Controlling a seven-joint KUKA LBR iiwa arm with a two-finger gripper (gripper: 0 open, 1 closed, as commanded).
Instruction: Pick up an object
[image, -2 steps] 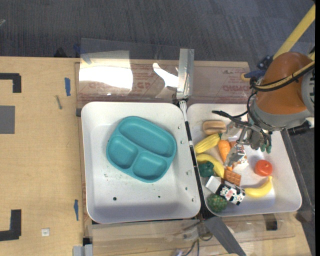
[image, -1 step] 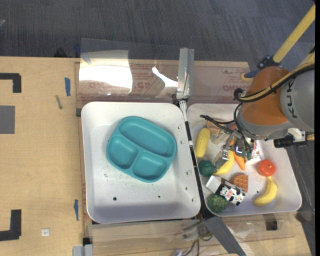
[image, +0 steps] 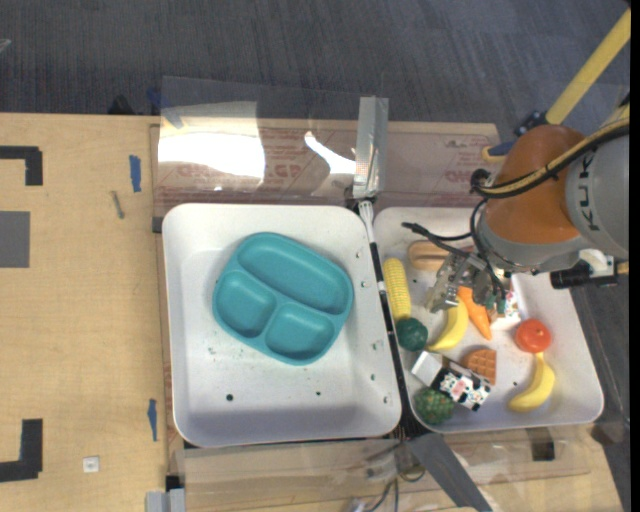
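My gripper (image: 468, 290) hangs low in the right bin (image: 585, 400), open, with its fingers straddling an orange carrot (image: 479, 312). A yellow banana (image: 452, 328) lies just left of the carrot, touching it. Nothing is lifted between the fingers. Around them lie a corn cob (image: 397, 284), a green lime (image: 411, 333), a red tomato (image: 533, 335), a waffle piece (image: 481, 362), a second banana (image: 533, 389), a broccoli head (image: 434, 405) and a black-and-white box (image: 455, 382). A bun (image: 428, 256) is partly hidden under the wrist.
The left bin (image: 190, 400) holds a teal divided plate (image: 284, 297). A metal divider (image: 385, 330) separates the two bins. The arm's grey and orange body (image: 545, 195) covers the right bin's far corner. A wooden bench (image: 70, 300) lies to the left.
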